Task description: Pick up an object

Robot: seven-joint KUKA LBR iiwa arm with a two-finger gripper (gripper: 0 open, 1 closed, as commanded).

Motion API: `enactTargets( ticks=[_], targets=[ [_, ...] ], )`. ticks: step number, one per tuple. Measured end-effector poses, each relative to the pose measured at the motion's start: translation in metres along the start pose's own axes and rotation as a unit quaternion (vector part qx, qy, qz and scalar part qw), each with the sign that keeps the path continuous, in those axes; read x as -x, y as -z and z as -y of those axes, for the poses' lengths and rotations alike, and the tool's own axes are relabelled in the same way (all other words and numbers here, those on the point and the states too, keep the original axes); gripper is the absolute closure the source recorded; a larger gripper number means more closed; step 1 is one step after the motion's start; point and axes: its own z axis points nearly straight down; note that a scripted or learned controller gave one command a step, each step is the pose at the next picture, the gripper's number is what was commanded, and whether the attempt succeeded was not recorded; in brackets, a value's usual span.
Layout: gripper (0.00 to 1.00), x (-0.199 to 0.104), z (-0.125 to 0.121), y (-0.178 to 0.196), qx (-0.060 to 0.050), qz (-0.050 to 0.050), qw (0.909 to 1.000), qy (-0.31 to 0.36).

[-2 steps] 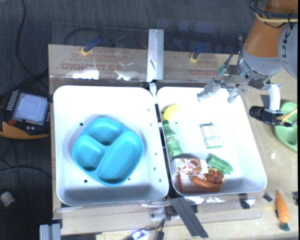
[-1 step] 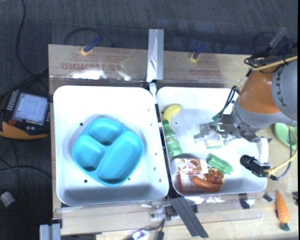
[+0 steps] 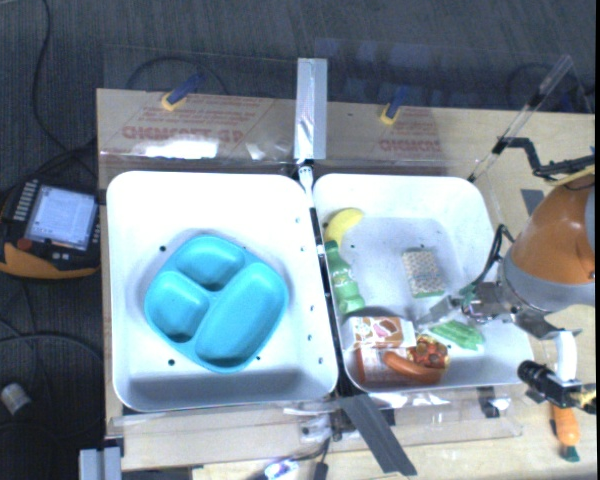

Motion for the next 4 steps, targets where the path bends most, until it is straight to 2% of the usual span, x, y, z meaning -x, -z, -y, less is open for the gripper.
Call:
enactTargets(
  ticks=[1,2,3,4],
  targets=[
    [1.00,0.000,0.000,0.006,-0.002,-0.001,1.0000,0.000],
    [1.00,-0.081,0.000,0.115,-0.002,0.002,0.9951,-0.098],
    [1.00,-0.073,0.001,0.062,-0.003,0.002,0.9973,-0.073],
    [0.00,-0.074,0.001,0.062,-0.003,0.001,0.9974,-0.073]
  ],
)
